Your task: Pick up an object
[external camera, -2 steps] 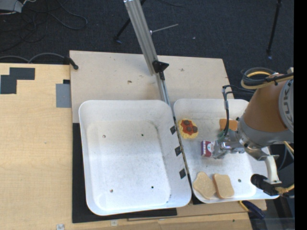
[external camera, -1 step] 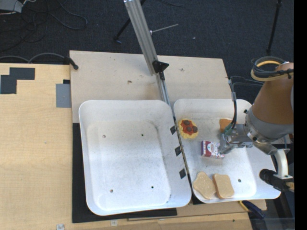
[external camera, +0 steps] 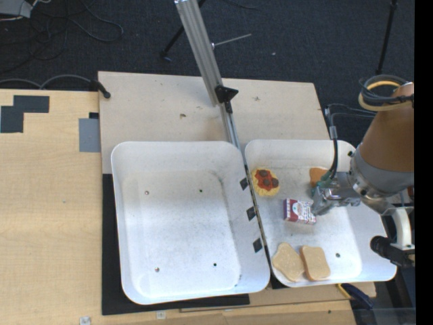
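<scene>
Camera view: pincer point(external camera: 323, 200) just beside red-and-white packet point(external camera: 298, 211) in right bin point(external camera: 352, 263).

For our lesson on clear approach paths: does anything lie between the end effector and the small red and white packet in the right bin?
Nothing visible does. The end effector sits just right of the small red and white packet, with only bare floor of the right white bin around them.

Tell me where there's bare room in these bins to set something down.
The left bin is bare from wall to wall. In the right bin, bare patches lie along the far wall above the pizza toy and between the red packet and the two bread slices. It is crowded around the gripper.
</scene>
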Robot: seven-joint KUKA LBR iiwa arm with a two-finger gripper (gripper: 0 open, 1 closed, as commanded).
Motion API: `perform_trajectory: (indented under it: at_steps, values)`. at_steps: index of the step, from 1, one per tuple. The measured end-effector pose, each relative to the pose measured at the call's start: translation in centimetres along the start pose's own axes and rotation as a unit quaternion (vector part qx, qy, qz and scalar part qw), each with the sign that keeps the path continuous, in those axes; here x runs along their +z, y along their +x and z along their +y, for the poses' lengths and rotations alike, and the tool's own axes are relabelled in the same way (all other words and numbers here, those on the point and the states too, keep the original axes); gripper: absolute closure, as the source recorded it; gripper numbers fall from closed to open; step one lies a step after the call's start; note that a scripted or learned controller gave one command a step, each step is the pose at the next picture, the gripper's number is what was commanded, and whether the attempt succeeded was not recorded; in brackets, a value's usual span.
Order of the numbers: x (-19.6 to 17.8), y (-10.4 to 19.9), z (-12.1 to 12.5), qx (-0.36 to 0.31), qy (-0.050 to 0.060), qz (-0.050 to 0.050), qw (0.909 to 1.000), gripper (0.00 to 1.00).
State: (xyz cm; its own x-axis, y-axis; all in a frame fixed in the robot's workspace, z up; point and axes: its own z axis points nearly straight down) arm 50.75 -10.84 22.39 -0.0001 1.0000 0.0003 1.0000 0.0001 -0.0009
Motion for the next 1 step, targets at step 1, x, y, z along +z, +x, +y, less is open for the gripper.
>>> perform_trajectory:
  at_steps: [1]
  values:
    - [-0.05, 5.51, 2.91, -0.002, 0.000, 0.001, 1.0000, 1.00]
